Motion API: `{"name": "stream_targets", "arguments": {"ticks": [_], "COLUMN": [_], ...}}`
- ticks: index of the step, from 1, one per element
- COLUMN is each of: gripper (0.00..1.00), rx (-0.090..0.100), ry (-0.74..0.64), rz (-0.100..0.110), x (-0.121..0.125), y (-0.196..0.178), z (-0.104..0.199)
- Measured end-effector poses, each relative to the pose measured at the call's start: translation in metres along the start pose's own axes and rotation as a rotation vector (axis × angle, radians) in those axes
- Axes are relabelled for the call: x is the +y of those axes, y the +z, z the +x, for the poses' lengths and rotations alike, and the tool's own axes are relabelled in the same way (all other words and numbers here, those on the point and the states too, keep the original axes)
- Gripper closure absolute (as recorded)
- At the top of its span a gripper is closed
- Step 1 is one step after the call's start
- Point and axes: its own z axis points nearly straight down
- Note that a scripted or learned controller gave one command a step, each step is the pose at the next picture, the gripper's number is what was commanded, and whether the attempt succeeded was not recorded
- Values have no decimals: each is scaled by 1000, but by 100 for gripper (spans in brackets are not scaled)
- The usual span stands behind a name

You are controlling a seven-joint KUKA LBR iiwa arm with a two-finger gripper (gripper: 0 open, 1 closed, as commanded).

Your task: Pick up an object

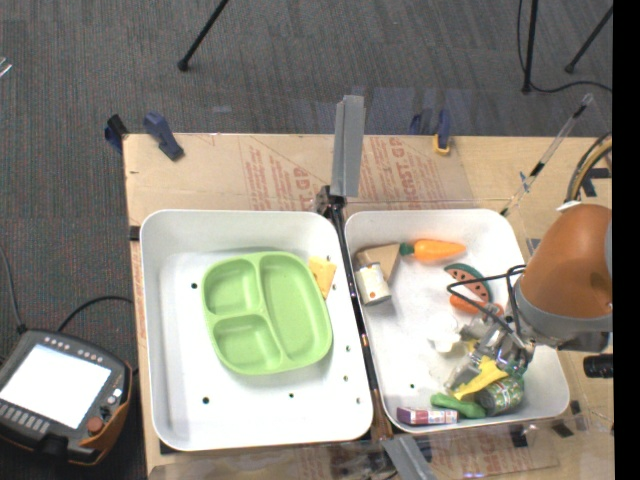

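The gripper [492, 353] is down in the near right corner of the right bin [420, 223], buried among a yellow piece [482, 379] and a dark green toy [503, 395]; whether it has closed on anything I cannot tell from here. A toy carrot [432, 251] lies at the far side. The left bin [165, 268] holds a green divided plate [266, 311].
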Motion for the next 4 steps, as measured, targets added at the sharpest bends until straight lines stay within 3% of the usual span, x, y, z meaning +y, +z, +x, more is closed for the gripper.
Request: {"name": "stream_targets", "arguments": {"ticks": [1,2,3,4], "gripper": [100,100,0,0], "rx": [-1,2,-6,-6], "ry": [-7,-126,-126,-181], "rz": [-1,0,-2,-2], "x": [2,49,49,107], "y": [-10,1,-1,-2], "z": [0,56,54,-26]}}
